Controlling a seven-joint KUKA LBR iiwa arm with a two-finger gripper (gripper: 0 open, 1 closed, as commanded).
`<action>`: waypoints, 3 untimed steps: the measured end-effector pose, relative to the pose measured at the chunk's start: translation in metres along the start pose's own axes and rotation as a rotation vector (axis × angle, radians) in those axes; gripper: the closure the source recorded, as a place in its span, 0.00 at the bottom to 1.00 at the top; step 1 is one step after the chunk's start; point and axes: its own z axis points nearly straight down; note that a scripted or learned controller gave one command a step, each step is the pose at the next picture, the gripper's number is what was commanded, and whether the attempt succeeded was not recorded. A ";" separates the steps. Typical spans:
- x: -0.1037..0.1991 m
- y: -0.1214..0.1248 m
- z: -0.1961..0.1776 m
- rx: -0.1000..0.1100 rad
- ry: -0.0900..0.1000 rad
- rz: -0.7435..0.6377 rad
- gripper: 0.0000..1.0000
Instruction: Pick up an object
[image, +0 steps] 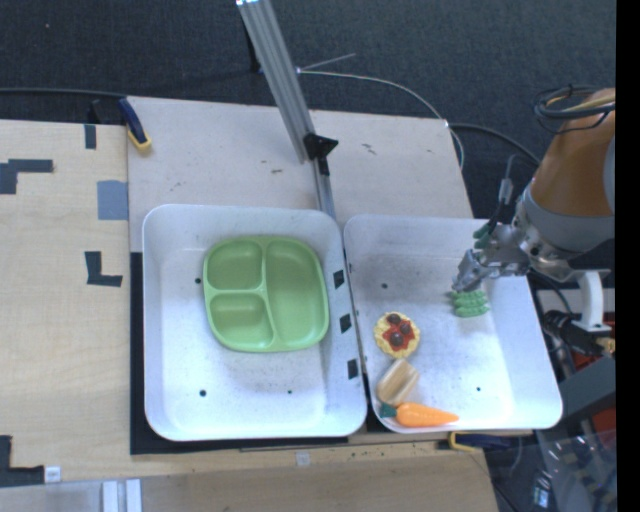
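My gripper (471, 281) hangs over the right side of the right bin (520, 400), coming in from the right. Its tips sit directly above a small green toy (470, 303) that lies on the bin floor. Nearer the middle of that bin lies a round tart with a red topping (397, 334). Below the tart rests a tan bread roll (396, 381), and an orange carrot (427, 415) lies along the front wall.
The left bin (170, 400) holds a green divided plate (266, 293). A grey metal pole (285, 80) slants in from the top to the seam between the bins. A blue and yellow clip (135, 124) lies on the bench at top left.
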 end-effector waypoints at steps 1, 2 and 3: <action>0.049 0.021 -0.008 0.000 0.000 0.001 1.00; 0.107 0.047 -0.001 0.001 -0.001 0.001 1.00; 0.158 0.077 -0.002 -0.001 0.000 0.001 1.00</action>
